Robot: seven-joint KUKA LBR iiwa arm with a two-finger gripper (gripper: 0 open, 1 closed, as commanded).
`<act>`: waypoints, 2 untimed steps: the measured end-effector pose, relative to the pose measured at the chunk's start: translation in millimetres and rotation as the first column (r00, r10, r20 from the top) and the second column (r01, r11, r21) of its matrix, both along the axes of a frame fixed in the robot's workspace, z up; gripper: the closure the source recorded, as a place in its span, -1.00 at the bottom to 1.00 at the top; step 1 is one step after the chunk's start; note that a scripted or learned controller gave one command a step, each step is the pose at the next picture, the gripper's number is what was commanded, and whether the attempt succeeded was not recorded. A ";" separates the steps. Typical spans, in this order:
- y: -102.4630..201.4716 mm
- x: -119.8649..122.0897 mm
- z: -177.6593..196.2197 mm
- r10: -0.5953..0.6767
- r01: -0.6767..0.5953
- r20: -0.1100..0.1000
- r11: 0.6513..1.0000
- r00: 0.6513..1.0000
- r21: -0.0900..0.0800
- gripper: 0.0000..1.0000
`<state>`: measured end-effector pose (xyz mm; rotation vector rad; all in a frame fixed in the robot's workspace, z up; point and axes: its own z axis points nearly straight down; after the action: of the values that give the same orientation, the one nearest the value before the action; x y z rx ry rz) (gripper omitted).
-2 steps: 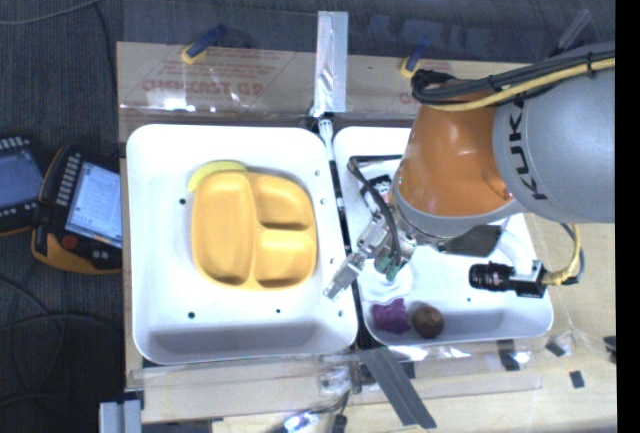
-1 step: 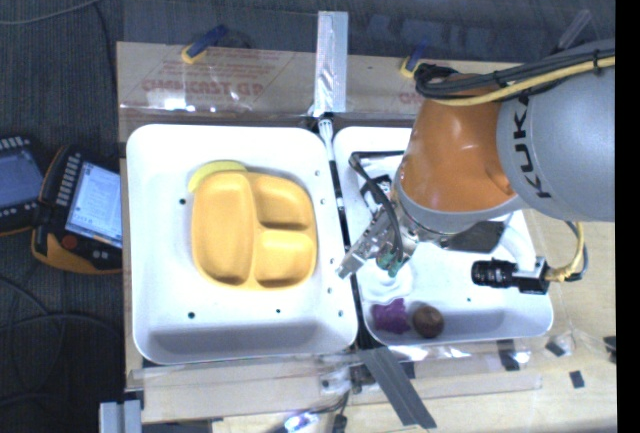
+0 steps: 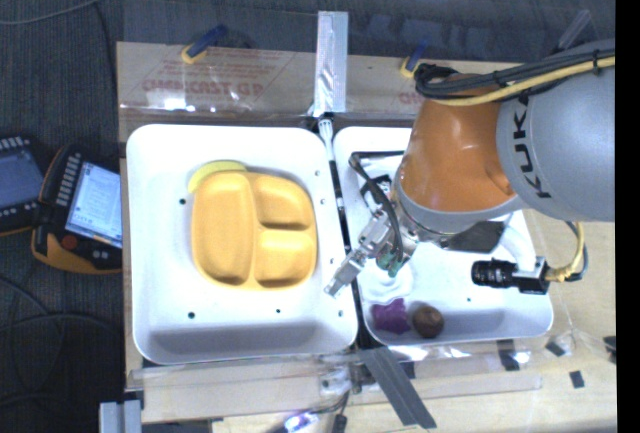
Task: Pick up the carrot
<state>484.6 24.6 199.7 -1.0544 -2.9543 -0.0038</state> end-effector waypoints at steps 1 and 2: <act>79.1 -1.6 -38.8 0.180 -0.180 0.001 0.984 0.984 -0.004 -1.00; 3.0 25.9 -16.6 -0.116 0.116 0.002 0.993 0.993 -0.006 -1.00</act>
<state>510.4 27.6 183.1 -1.2253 -2.8920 0.0032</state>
